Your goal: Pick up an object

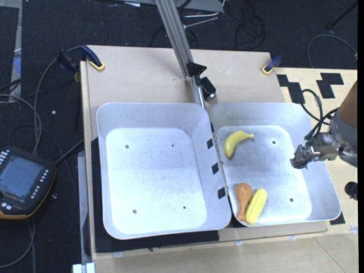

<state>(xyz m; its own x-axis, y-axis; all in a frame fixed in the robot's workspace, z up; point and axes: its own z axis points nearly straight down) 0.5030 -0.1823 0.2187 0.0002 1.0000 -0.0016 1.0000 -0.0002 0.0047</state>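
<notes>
Right bin (pixel 296 121): banana (pixel 236 141), corn (pixel 255 205), drumstick (pixel 244 198); gripper (pixel 300 160) near right wall, state unclear.

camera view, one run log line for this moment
gripper: over right white bin, right side | yellow banana, orange chicken drumstick, yellow corn cob: lying in bin

right bin (pixel 284 124): banana (pixel 236 141) behind | corn (pixel 256 205), chicken leg (pixel 243 198) touching, front
</notes>
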